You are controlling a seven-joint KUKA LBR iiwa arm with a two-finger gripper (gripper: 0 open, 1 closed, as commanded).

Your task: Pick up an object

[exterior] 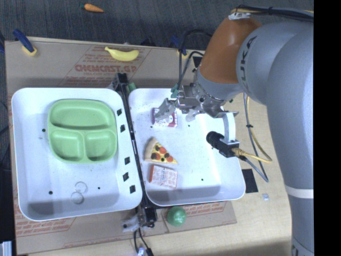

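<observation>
A: The likeliest target is the small pink-and-white packet [164, 117] at the far left of the right bin [226, 188], close to the divider between the two bins. The end effector [184, 104] sits just beside its far right corner, perhaps touching it.

B: Are the fingers together or apart?

A: That cannot be told; the wrist hardware hides the tips. Nothing shows the packet clamped, so no hold can be claimed.

B: Then what could go wrong?

A: The packet looks flat and light. If the fingers meet only its edge, it would probably slide toward the bin wall or tip rather than lift. A close off-centre could also pinch just a corner, and it might drop on the way up.

B: Anything nearby at risk?

A: The pizza slice [160, 152] and the red-and-white card [163, 176] lie nearer in the same bin, well apart from the tool. The green divided tray [82, 129] in the left bin [26, 159] is out of reach of any slip.
</observation>
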